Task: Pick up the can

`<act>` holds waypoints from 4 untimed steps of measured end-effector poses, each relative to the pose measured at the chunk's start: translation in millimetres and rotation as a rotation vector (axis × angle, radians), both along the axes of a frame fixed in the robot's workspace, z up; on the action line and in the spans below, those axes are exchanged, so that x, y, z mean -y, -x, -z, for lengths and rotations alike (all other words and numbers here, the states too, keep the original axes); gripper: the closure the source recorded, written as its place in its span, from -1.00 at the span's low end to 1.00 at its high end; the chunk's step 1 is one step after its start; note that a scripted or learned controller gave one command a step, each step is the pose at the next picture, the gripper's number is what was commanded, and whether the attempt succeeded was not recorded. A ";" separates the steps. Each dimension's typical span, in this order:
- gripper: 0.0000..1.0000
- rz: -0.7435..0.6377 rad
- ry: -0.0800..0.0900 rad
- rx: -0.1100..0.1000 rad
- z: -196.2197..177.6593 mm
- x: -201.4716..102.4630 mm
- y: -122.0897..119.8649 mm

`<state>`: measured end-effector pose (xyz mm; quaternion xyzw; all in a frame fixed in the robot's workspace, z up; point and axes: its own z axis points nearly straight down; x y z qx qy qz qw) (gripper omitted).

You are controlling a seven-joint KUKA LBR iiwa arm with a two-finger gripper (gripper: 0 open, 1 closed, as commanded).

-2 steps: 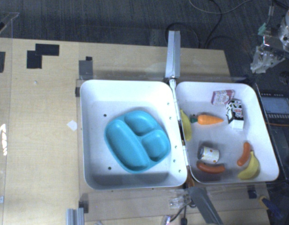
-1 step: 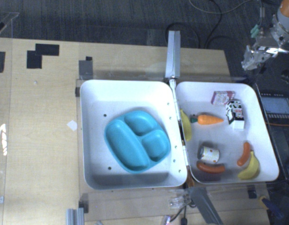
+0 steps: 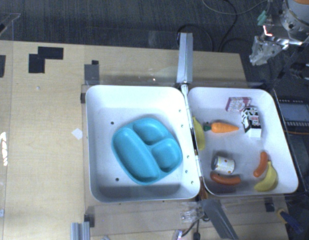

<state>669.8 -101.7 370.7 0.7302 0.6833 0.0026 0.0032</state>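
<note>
Small silver-and-white can (image 3: 224, 164) lying on its side in the right bin (image 3: 274, 104), toward the near left, resting just beyond a red sausage (image 3: 225, 179).

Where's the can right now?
In the camera view, the can lies on its side in the right bin, toward its near-left, just above a sausage and below the carrot.
</note>
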 end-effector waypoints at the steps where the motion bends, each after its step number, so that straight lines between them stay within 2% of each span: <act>1: 1.00 0.060 -0.002 -0.001 -58.7 -80.8 0.7; 2: 1.00 0.087 -0.003 -0.004 -65.3 -196.1 34.7; 3: -1.00 0.087 -0.003 -0.003 -65.4 -195.8 34.6; 4: -1.00 0.273 -0.003 -0.007 87.8 -195.1 30.8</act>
